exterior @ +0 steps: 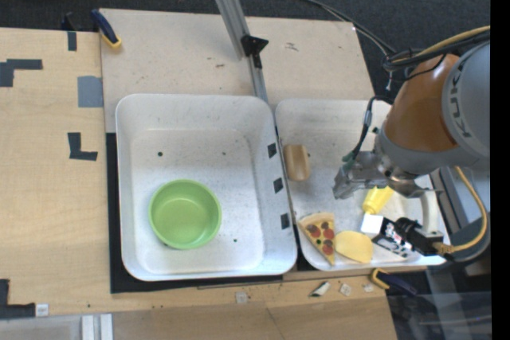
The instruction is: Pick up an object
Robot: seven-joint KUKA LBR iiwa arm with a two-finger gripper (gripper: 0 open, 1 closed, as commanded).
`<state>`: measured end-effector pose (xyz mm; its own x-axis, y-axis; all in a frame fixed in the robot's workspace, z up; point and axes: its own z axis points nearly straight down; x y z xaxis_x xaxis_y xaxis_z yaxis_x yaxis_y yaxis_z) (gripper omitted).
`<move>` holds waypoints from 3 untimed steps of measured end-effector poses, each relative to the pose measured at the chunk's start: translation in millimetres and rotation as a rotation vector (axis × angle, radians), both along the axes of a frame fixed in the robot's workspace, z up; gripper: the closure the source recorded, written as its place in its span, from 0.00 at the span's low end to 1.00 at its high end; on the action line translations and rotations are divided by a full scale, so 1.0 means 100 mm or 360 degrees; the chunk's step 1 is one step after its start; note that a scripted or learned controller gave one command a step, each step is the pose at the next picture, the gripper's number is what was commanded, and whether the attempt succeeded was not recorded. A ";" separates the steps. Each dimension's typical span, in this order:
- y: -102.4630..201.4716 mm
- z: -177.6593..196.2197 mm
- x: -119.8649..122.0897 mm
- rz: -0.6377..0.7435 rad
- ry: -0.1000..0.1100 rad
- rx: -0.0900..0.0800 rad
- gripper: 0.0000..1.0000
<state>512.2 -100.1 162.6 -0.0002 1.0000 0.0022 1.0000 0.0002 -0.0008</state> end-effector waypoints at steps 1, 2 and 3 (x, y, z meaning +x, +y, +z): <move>-0.04 0.59 -0.07 -0.0001 -0.0005 -0.0001 1.00; -0.04 1.14 -0.06 0.0000 -0.0008 -0.0002 1.00; 0.36 1.07 0.10 0.0006 0.0002 -0.0003 1.00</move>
